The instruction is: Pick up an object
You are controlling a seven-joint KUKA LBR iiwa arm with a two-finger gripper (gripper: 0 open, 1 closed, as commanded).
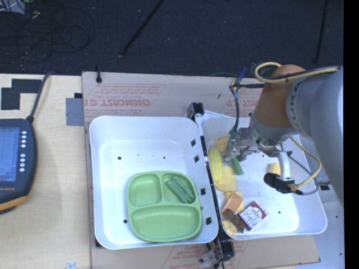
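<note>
Overhead, arm (305,102) enters from right, cut off by frame edge, hiding right bin's (305,220) far corner. Left bin (112,144) bears green divided tray (162,220); green bean pieces (179,188) lie in its upper right compartment. Gripper (234,157) low in right bin beside yellow corn (215,163); small green piece (236,167) at fingertips, grasp unclear, finger spread cannot tell. Brown block (231,203) and red packet (253,214) near front wall; packet print unreadable.

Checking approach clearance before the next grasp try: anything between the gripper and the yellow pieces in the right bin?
Nothing visible stands between them. The gripper sits low in the right white bin, right over the yellow corn-like piece and flat yellow slice, with a small green piece at its tip. The red-and-white packet lies nearer the front, off the path.
</note>
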